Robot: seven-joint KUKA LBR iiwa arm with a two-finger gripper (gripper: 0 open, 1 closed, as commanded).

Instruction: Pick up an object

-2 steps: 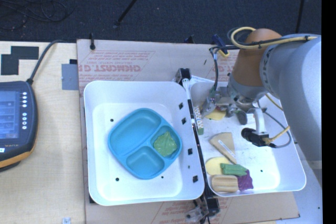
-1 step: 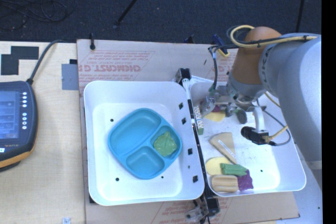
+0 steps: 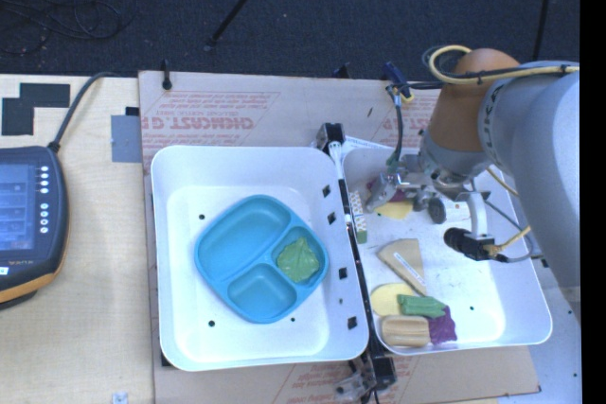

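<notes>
Two shallow white bins sit side by side on a cardboard sheet (image 3: 237, 114) on the tabletop (image 3: 95, 298). The left bin (image 3: 166, 203) holds a blue divided plate (image 3: 237, 237), with a green leafy piece (image 3: 299, 258) lying in its compartment nearest the right bin (image 3: 502, 298).

The arm (image 3: 473, 109) reaches in from the right, and its claw (image 3: 409, 192) hangs low over the far left part of the right bin. Whether the claw is released or clenched cannot be told from this angle. A small yellow piece (image 3: 396, 210) lies on the bin floor just at the claw's near side, partly hidden by it.

Nearer the camera lies a beige wedge (image 3: 402, 258). Beyond that is a cluster in the near left corner: a pale yellow disc (image 3: 385, 299), a green piece (image 3: 421, 306), a tan roll (image 3: 404, 331) and a purple piece (image 3: 442, 328).

A handheld control pendant (image 3: 24, 213) rests at the tabletop's left edge.
</notes>
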